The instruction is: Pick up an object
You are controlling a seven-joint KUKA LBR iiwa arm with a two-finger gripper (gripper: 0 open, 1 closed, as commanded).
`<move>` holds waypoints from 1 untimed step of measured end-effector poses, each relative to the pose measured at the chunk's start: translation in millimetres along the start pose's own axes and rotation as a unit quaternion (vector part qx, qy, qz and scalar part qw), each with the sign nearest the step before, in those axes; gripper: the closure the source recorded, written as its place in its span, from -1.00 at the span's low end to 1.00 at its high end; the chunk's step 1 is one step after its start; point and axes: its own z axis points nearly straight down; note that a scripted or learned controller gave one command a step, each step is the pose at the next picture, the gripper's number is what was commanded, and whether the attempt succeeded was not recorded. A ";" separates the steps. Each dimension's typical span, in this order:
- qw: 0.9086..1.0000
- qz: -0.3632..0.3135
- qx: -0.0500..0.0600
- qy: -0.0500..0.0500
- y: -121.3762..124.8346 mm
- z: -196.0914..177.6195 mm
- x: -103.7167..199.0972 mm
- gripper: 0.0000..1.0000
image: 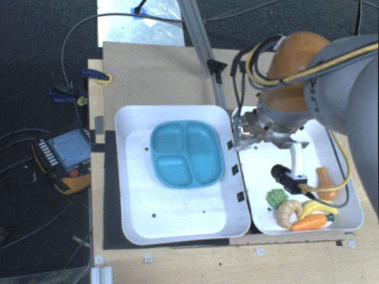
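From the camera above the desk (154, 70), my fingers (244, 133) hang over the upper left corner of the right bin (260, 176), close to its wall. I cannot tell whether they are released or clenched. The things to pick lie bunched in that bin's lower right corner: a broccoli (275, 197), a pale curled piece (287, 212) just below it, a banana (320, 207), a carrot (310, 222) by the bottom wall, and an orange gourd (326, 186). A blue plate (186, 154) sits in the left bin (177, 210).

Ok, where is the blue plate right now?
In the camera view, the blue plate lies flat in the left bin, nearer its far edge and the right bin.
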 end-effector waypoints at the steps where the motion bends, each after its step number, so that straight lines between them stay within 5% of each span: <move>1: 1.000 -0.001 -0.001 0.001 19.1 -7.1 57.8 1.00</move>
